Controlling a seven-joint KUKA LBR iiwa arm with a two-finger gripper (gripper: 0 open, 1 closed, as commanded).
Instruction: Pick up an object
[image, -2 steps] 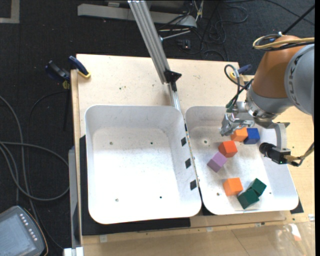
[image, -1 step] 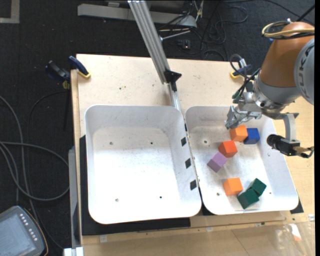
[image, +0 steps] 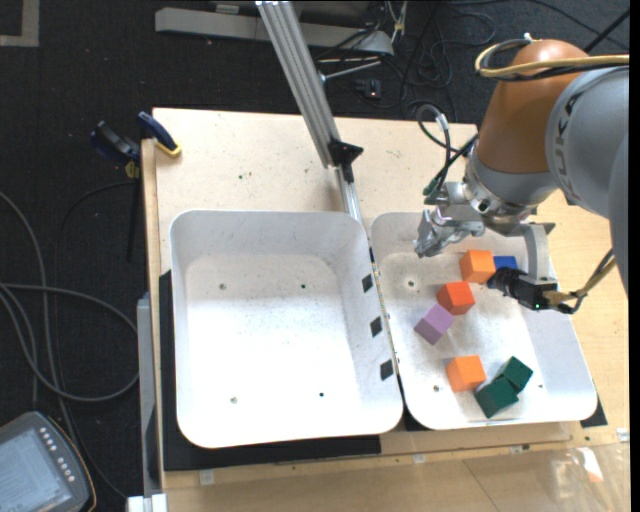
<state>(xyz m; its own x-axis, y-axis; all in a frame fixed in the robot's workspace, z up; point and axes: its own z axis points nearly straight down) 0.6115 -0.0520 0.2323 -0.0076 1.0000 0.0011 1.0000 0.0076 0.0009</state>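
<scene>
Nothing is lifted yet: the gripper (image: 432, 240) hangs over the right bin's (image: 560, 400) far left corner, whether parted or closed I cannot tell, while the nearest orange block (image: 478, 266) (a blue block (image: 506, 264) beside it) lies untouched.

The light is bright and even from above. The white bins (image: 270, 330) shine a little, with soft shadows under their edges. The picture looks slightly fuzzy and grainy.
</scene>
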